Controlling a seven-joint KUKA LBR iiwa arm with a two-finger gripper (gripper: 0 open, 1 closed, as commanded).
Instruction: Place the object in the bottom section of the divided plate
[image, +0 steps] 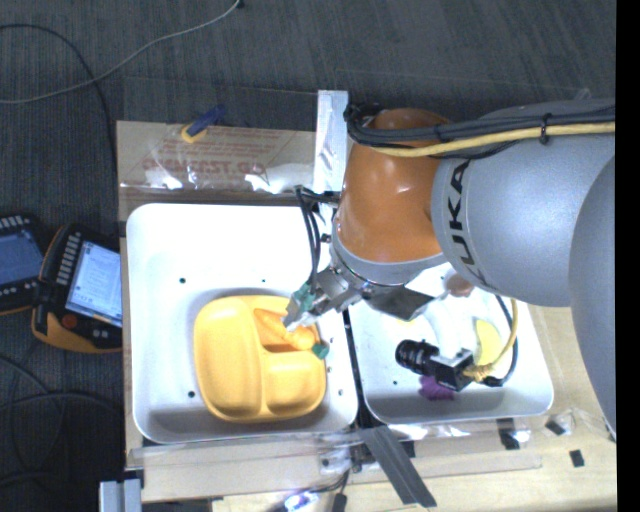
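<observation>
Room in the left bin (160, 230) is at its far and left edges, while the right edge is crowded.
The divided plate (235, 375) takes the near middle of the left bin, almost up to the near edge; the bare floor along the far edge and the left edge is free for passing. The gripper (300, 312) hangs over the plate's right rim, and the arm (480, 230) covers most of the right bin (525, 395) — a purple thing (432, 390) lies by its near edge.

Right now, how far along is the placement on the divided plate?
Looks done: the gripper is over the yellow divided plate. In hand: an orange object is right under it, at the plate's upper right part; whether it is gripped is unclear. Left: settling it in the bottom section.
</observation>
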